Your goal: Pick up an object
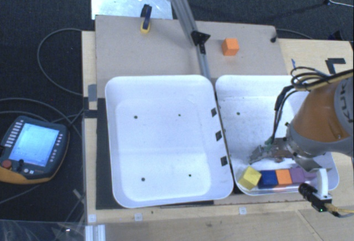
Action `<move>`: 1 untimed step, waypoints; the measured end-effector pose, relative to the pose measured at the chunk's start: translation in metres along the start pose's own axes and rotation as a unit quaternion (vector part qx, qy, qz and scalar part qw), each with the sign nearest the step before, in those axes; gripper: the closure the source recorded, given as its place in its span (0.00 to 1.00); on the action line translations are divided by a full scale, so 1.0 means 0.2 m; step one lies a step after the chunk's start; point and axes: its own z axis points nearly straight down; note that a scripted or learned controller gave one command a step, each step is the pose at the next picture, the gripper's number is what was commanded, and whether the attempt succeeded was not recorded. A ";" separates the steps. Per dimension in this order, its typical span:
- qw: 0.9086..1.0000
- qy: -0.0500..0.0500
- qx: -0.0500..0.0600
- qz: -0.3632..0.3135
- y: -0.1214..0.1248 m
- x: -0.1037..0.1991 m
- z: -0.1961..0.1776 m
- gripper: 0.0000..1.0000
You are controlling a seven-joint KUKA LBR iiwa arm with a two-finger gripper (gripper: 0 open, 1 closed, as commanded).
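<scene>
In the right bin [243, 101], four blocks lie in a row along the near wall: yellow [250, 177], blue [269, 178], orange [284, 177], purple [302, 174]. The pincer [264, 151] hangs just above them; whether it is clenched, I cannot tell.

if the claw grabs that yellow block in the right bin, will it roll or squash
Probably neither. The yellow block looks flat-faced and solid, so it should sit still rather than roll. It lies against the blue block near the bin wall, so a push may jam it.
</scene>
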 end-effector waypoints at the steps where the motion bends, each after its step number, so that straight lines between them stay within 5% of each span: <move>1: 1.000 -0.002 -0.003 0.003 0.01 -0.02 -0.06 1.00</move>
